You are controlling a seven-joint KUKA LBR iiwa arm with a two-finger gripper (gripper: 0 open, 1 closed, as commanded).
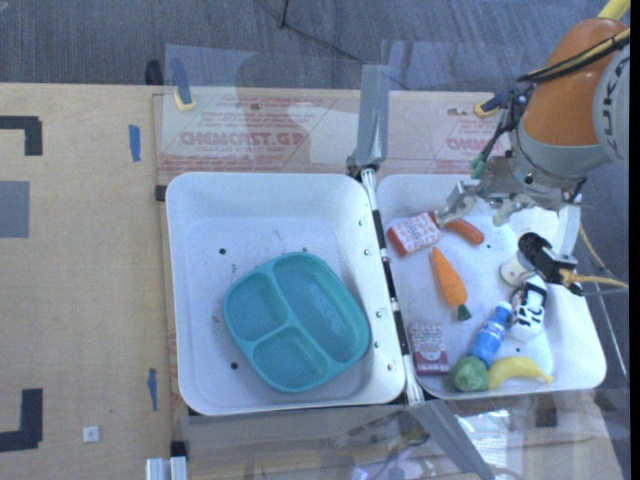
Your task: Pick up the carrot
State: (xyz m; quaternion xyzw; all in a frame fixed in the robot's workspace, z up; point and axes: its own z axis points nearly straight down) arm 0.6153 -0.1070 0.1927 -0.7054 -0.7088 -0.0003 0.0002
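Tool (pixel 492 196) above back edge of right-hand shallow white plastic bin (pixel 590 340), hanging off grey arm with orange band (pixel 570 93) coming in from the right. Wide or narrow: cannot tell from this angle. Nothing seen held.

Just below the tool: short orange-red sausage-shaped toy (pixel 464 231), lying crosswise on bin floor. Left of that, touching or nearly touching: red-and-white rectangular packet (pixel 413 233), tilted, close to the bin's left wall.

Nearer the camera: orange plastic carrot with small green stub end (pixel 450 280), flat on floor of right bin, about mid-bin, left of centre, thin tip toward the packet, green end toward front. Apart from the tool, not gripped, clear space around it.

Right of carrot: small black-and-white object (pixel 530 308), kind unclear. Beside it toward the front: blue plastic bottle with pale cap (pixel 490 333), lying slanted. Front-left corner area: small red-and-white carton (pixel 428 346) against the left wall. Front edge: round green lumpy toy (pixel 468 373), touching curved yellow plastic banana (pixel 518 370) on its right.

Left-hand shallow white bin (pixel 200 218) touching the right bin along the middle divider. Inside it: teal three-compartment plastic plate (pixel 295 320), toward front-right, turned at an angle.

Both bins on pale wooden bench (pixel 80 268), with blue tape strips and black corner marks on the left part.
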